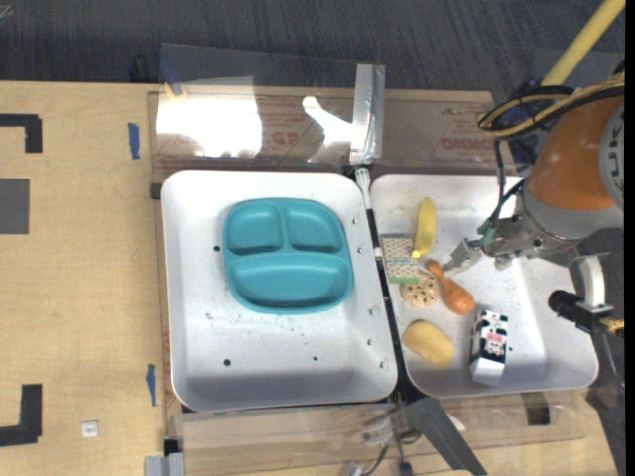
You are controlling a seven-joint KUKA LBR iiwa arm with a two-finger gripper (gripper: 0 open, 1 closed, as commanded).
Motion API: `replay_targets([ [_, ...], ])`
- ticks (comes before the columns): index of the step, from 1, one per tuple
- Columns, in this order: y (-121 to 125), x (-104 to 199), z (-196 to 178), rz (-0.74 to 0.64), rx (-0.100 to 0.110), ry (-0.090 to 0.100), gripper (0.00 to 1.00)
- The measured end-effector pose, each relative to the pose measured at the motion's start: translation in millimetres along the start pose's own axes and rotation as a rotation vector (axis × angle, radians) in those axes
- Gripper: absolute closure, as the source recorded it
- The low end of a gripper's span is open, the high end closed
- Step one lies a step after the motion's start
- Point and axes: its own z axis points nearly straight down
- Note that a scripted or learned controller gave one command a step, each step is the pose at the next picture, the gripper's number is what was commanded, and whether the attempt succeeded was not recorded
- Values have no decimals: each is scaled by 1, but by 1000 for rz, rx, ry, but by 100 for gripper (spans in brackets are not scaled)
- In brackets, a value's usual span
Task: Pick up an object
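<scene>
Gripper (464, 257) hung over the right bin (556, 365) beside the carrot (452, 292), its opening impossible to judge, with bare floor toward that bin's near right edge.

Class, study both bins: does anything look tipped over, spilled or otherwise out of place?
The small black-and-white carton in the right bin seems to lie on its side rather than upright. The teal divided plate sits flat in the left bin.

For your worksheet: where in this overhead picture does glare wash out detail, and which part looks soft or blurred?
Camera view: strong glare on the clear plastic sheet behind the left bin; the teal tray is evenly lit and sharp; the arm's orange band at right looks soft.
</scene>
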Motion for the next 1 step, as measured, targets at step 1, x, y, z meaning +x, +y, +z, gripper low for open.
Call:
replay_targets([
  [1,-24,35,47,-198,-6,-5,0],
])
